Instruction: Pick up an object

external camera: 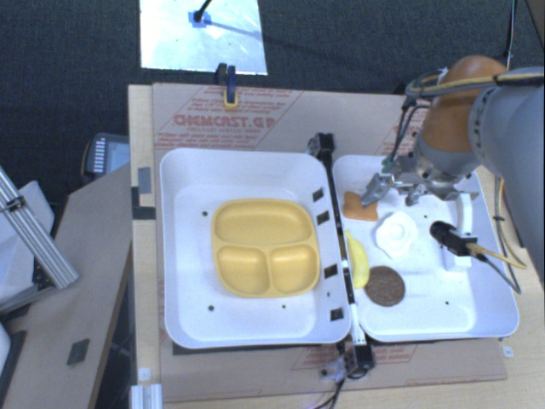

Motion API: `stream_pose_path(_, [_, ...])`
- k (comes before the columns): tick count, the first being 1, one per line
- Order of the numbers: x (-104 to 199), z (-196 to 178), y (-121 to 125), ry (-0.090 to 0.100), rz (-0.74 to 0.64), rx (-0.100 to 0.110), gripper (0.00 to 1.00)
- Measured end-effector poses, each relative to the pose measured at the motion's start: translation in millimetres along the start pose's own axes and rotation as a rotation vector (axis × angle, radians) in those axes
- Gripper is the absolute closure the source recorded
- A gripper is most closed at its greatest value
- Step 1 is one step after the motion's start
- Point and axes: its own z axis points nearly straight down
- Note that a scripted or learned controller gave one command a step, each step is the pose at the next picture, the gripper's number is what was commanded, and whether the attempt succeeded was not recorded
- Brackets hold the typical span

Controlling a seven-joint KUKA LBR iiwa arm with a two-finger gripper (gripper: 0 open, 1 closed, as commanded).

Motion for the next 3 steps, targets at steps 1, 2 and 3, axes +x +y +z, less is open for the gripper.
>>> stream_pose_path(1, [0, 32, 1, -0.001, 0.001, -0.004, 0.00])
stream_pose_path(2, [0, 18, 3, -0.001, 0.001, -0.010, 1.00])
stream_pose_path(3, [2, -33, -5, -0.001, 0.001, -0.008, 1.00])
